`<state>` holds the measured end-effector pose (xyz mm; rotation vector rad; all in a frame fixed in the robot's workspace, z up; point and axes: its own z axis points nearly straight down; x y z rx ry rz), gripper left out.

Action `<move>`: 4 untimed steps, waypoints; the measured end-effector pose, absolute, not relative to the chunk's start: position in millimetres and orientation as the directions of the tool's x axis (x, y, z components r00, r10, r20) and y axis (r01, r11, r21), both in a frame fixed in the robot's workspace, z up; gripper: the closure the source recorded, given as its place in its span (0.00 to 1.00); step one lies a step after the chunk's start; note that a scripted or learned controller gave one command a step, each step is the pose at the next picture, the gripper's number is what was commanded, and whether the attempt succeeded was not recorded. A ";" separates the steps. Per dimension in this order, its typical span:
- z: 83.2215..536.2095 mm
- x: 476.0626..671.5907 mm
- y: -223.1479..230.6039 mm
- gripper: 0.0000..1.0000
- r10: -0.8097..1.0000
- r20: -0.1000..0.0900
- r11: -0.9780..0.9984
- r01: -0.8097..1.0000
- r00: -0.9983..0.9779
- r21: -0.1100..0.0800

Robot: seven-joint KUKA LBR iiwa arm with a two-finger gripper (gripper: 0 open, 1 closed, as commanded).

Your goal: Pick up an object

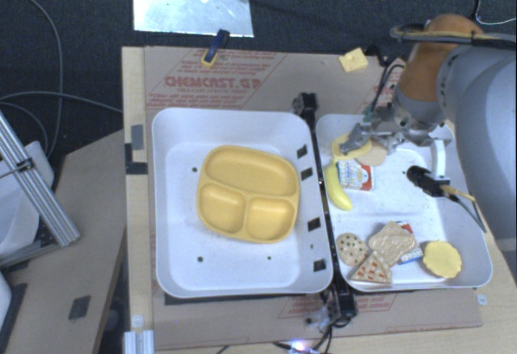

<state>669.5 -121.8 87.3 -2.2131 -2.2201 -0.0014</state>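
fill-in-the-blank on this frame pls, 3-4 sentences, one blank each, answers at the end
1. The yellow divided tray lies in the ____ bin.
2. The banana lies along the ____ edge of the right bin.
3. The gripper hangs over the ____ bin.
4. The round cracker lies just above the ____ slice.

Missing words: left; left; right; pizza

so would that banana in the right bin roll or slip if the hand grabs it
The banana is curved, so it would likely pivot rather than roll. Its skin looks smooth and glossy, so it may slip. It lies against the bin wall, leaving little finger room.
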 end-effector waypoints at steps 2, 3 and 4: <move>97.6 670.8 -168.3 1.00 1.000 -0.004 0.006 1.000 -0.006 0.008; 189.6 580.1 -70.0 1.00 1.000 0.003 0.010 1.000 -0.010 0.001; 184.8 582.9 -75.6 0.00 1.000 0.000 0.003 1.000 -0.003 0.002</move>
